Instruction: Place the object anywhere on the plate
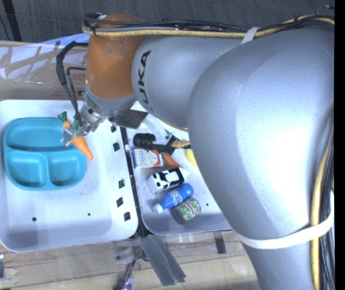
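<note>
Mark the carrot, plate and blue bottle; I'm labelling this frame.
carrot (83,145): camera view, orange body.
plate (27,135): camera view, large upper compartment.
blue bottle (176,197): camera view, middle of body.

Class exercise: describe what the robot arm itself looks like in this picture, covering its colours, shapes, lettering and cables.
The arm is bulky, rounded and glossy silver-grey, with an orange-brown band above the wrist. Black lettering runs beside that band. Black and yellow cables trail along its top edge. The small metallic pincer sits at its tip.

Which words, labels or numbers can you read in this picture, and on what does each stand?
"UKA", the visible part of a name, on the grey arm.
Label on the blue bottle: too blurred to read.
Print on the small packet: too small to read.
</note>
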`<action>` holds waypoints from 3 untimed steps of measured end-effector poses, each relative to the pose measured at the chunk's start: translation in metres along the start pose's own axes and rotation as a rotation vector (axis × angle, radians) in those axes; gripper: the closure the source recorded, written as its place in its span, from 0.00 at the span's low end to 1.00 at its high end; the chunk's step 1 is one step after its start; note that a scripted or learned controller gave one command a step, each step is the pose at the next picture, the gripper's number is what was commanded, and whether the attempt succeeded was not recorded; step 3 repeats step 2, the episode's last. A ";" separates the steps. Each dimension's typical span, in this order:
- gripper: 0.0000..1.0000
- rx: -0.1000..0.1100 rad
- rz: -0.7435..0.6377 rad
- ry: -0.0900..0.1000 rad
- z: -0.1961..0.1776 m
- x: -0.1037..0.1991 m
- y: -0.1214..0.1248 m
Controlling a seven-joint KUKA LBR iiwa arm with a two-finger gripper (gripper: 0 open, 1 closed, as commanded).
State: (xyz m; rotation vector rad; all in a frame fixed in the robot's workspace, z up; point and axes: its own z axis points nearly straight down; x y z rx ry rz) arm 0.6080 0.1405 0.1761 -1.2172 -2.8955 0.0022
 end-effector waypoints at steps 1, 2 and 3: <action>1.00 -0.008 -0.132 -0.005 0.067 -0.003 0.018; 0.00 -0.014 -0.127 -0.016 0.064 -0.008 0.018; 0.00 -0.014 -0.127 -0.016 0.064 -0.008 0.018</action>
